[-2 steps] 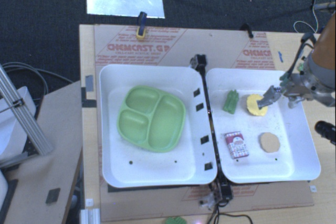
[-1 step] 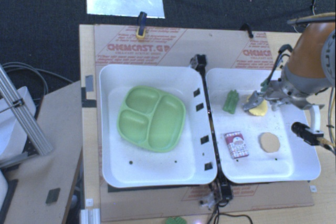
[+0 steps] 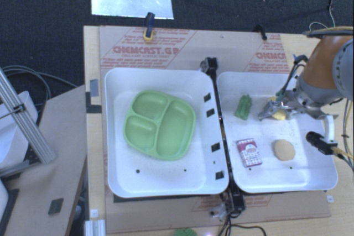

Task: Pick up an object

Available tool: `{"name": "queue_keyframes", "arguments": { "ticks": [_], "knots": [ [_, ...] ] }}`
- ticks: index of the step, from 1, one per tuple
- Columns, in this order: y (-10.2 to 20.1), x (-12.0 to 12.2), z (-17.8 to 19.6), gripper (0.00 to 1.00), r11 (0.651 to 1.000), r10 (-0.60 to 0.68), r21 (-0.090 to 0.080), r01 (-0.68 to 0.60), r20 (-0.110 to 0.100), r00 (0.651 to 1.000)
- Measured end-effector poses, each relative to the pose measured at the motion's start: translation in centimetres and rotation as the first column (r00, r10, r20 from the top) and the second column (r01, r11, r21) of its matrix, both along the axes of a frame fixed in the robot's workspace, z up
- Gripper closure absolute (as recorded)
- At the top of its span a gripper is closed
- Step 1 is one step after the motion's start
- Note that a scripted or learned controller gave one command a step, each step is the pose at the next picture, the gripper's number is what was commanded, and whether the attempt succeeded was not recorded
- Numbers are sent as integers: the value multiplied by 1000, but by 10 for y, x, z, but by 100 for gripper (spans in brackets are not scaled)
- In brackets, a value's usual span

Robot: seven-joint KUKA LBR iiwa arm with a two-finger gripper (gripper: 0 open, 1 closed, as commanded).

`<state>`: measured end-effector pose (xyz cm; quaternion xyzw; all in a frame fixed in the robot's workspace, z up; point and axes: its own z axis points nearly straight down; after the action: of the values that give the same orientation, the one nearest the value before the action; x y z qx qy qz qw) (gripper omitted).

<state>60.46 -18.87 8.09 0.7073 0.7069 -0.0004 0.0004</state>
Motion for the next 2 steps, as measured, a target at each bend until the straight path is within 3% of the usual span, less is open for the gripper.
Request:
{"name": "queue_keyframes", "arguments": {
  "ticks": [1,2],
  "knots": [
    [-18,26,5,0,1000,4,-1,-4,6,1000],
    [-18,26,16,100,1000,6,-1,-6,8,1000]
  ]
}}
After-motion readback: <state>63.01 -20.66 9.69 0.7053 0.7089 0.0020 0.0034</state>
